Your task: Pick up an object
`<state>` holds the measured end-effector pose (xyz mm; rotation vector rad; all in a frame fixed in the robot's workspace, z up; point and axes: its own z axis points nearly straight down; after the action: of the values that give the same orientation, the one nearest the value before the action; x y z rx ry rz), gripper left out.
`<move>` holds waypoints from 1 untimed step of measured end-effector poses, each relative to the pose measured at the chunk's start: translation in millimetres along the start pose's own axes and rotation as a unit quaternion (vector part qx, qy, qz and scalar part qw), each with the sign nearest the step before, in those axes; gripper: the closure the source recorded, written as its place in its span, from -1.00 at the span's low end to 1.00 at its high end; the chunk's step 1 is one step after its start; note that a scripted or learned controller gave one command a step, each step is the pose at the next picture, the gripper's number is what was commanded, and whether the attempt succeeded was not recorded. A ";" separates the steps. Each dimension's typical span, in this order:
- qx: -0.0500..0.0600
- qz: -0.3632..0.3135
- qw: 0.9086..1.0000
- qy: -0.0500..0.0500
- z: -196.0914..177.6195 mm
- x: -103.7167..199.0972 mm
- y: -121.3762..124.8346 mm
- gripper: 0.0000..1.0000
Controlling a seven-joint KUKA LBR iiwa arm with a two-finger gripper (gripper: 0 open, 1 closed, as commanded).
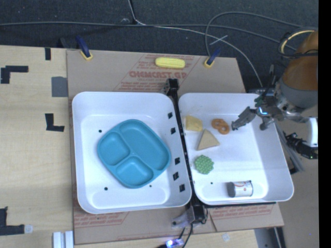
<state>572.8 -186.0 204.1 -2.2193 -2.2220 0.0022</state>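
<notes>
Nearest, a small silver-and-black can (240,189) lies at the right white bin's (274,159) front edge. Gripper (252,119), fingers apart and holding nothing, should centre over the brown pretzel-shaped ring (221,125) near the back edge, then descend straight.

A blue tray (134,153) lies in a white bin (83,138); the ball (204,164) is green, the pretzel (221,126) orange-brown.

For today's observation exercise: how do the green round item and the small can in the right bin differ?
The green round item is bumpy and green all over; the small can is smooth, silver with a dark end. The green item sits mid-bin near the divider; the can lies on its side by the near wall. Both rest in the right bin, apart from the claw.
</notes>
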 end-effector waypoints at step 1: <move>0.003 0.000 1.000 0.001 57.6 9.6 -6.0 -1.00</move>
<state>566.8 -176.4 146.5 -2.2156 -2.2195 0.0066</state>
